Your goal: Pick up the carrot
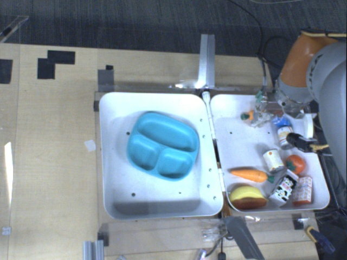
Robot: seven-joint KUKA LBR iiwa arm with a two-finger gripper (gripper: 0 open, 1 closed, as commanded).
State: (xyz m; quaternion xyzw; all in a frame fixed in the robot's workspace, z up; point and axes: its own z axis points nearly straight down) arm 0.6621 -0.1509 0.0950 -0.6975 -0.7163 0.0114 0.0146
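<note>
A: Orange and tapered, the carrot [249, 174] lies flat near the front of the right bin [238, 145], smooth-skinned, thick end to the right.

B: What sits around it?

A: A rounded yellow-and-red fruit [248, 196] just in front of it, a small white can [272, 159] just behind its thick end, and a black-and-white printed pack [283, 187] to its right. A glossy tomato [296, 164] and a red carton [303, 191] lie further right.

B: And the left bin [114, 145]?

A: It holds a blue plastic tray [162, 144], rounded, with three shallow compartments.

B: The gripper [264, 110]?

A: Metallic, at the right bin's back corner, well apart from the carrot, beside a tiny orange-and-green item [248, 115]. Its opening: I cannot tell.
</note>
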